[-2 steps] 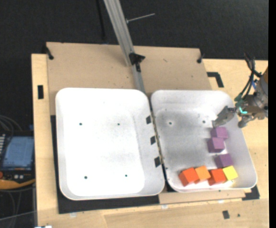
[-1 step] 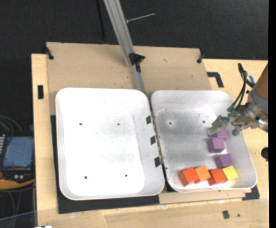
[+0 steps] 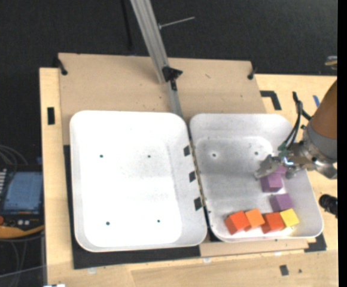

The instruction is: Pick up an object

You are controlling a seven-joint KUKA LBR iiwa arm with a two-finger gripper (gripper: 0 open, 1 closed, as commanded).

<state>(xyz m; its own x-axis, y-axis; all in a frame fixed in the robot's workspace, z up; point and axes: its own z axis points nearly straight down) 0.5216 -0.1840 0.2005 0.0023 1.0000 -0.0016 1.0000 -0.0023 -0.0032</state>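
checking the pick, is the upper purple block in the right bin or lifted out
Cannot tell for sure. The upper purple block shows over the right bin floor, directly under the gripper, but whether it rests there or hangs lifted is unclear.

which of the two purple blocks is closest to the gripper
The upper purple block, right under the gripper. The other purple block lies lower in the right bin, beside the yellow block.

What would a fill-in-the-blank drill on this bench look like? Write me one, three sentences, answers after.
1. All the blocks lie in the ____ bin.
2. The gripper sits right above a ____ block.
3. The yellow block is at the ____ end of the bottom row of blocks.

Missing words: right; purple; right
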